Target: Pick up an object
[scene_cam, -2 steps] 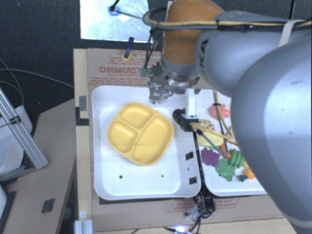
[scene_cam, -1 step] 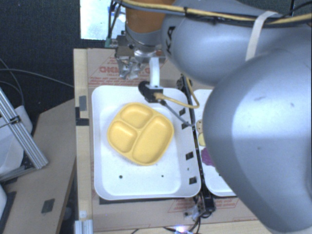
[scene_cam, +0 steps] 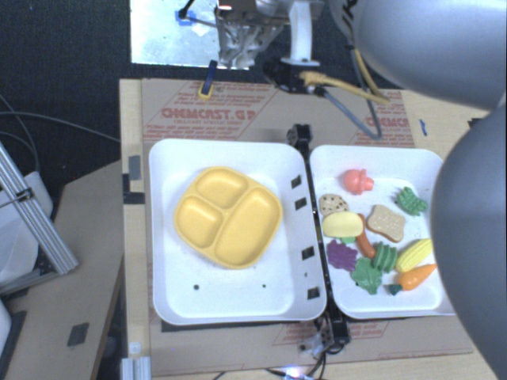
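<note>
Closest to the lens is the big grey arm point(scene_cam: 428, 30), blurry and filling the top right and right side. On the left sits the left bin point(scene_cam: 170, 291) with a yellow divided plate point(scene_cam: 228, 216) in the middle of it. Further right, the right bin point(scene_cam: 428, 165) has the toy food: a cookie point(scene_cam: 333, 204), a pink piece point(scene_cam: 358, 181), a yellow lump point(scene_cam: 343, 225), a toast slice point(scene_cam: 386, 223), corn point(scene_cam: 415, 253) and a carrot point(scene_cam: 416, 276), all packed close. The gripper point(scene_cam: 238, 50) hangs past the far edge of the bins, above the left one, well apart from the toys. Can't tell if it's open or closed, too blurry honestly.
</note>
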`<state>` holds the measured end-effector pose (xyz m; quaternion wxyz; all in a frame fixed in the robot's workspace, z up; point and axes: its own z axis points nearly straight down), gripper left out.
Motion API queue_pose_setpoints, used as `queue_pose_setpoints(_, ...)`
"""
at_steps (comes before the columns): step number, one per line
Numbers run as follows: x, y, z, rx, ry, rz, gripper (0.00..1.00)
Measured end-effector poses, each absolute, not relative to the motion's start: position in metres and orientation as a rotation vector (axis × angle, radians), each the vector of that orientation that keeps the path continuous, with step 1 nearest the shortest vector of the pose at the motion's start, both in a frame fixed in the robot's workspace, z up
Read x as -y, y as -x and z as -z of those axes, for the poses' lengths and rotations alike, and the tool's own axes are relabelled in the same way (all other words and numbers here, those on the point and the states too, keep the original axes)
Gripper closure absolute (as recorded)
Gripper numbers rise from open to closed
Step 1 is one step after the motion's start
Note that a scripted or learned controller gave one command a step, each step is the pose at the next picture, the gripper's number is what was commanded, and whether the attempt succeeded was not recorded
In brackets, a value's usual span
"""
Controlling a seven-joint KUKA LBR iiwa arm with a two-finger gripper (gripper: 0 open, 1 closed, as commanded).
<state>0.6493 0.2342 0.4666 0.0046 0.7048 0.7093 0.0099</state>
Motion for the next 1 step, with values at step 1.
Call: queue_pose_setpoints(1,-0.1705,-0.6689,-0.3498,-2.219,-2.229,0.011,1.00)
